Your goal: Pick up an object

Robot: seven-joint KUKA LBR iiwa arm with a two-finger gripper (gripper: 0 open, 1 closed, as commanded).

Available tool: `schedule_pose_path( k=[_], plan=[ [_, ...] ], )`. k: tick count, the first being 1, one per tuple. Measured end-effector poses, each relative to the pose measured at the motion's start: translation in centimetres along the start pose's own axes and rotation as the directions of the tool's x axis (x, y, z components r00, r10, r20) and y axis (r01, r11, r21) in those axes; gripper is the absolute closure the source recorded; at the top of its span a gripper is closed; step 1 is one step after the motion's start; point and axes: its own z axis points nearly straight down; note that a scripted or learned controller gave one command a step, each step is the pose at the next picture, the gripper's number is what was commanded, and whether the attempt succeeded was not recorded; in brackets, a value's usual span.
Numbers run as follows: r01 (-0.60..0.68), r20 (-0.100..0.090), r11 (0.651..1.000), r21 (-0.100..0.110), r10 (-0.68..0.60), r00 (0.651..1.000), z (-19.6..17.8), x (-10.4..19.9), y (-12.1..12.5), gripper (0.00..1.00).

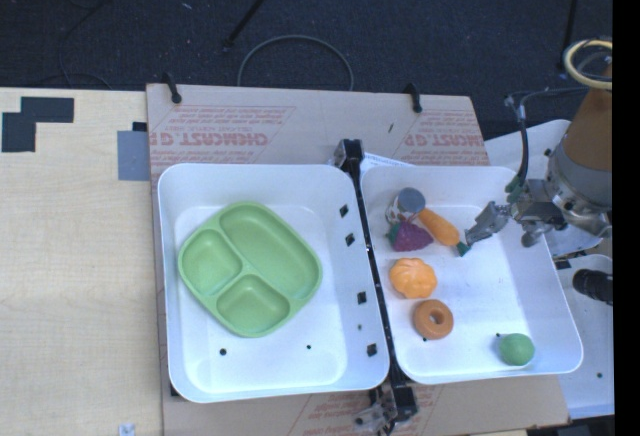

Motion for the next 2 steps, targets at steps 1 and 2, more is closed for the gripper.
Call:
schedule_pose_path(
  k=[1, 2],
  plan=[
    [0.002, 0.003, 1.000, -0.013, -0.002, 1.000, -0.7, 0.0, 0.2, 0.00],
    [0.002, 0.000, 1.000, -0.006, -0.002, 1.000, 5.6, -0.2, 0.8, 0.00]
  ],
)
